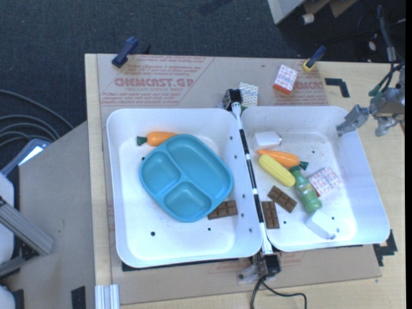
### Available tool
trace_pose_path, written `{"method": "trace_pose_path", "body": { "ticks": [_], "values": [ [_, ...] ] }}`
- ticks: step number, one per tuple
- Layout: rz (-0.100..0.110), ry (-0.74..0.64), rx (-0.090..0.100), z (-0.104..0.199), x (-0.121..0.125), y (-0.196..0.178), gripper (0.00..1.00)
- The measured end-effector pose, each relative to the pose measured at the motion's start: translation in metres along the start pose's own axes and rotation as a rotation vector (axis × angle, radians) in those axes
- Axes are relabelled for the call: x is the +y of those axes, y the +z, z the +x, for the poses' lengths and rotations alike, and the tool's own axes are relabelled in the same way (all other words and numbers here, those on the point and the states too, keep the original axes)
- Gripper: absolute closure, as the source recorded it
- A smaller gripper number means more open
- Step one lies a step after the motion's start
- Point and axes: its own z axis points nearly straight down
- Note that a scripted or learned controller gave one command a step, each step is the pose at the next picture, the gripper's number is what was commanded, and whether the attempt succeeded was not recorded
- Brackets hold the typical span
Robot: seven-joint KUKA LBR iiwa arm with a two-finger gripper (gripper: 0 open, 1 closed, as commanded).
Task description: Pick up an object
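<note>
Two shallow white bins sit side by side on the surface (161, 76), and we take them first as the largest things in play: the left bin (125, 192) and the right bin (360, 172), touching along a shared middle rim. Next in size is the blue divided plate (185, 177), lying flat in the left bin, with a carrot (158, 137) just beside its upper edge and a chocolate piece (223, 209) at its lower right.

Smaller things crowd the right bin: a second carrot (279, 156), a corn cob (275, 169) touching it, a green bottle (307, 190), a printed packet (324, 180) beside the bottle, two more chocolate pieces (281, 199), and white items near the top and bottom of the pile. A small orange-and-white box (284, 79) rests outside, on the surface above the right bin.

Our pincer (365, 120) hangs at the upper right corner of the right bin, its two fingers spread apart and holding nothing. We judge this to be the approach step: no object has been chosen or touched. Next we would need to move left over the pile, line up on one item that stands clear of its neighbours, perhaps the bottle or the corn, then descend and close.
</note>
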Motion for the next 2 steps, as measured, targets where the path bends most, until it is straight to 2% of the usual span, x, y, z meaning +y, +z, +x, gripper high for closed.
{"method": "trace_pose_path", "body": {
  "ticks": [1,2],
  "values": [
    [0.001,-0.001,0.000,0.059,-0.011,0.114,0.00],
    [0.000,0.000,0.000,0.106,-0.033,0.186,0.00]
  ]
}}
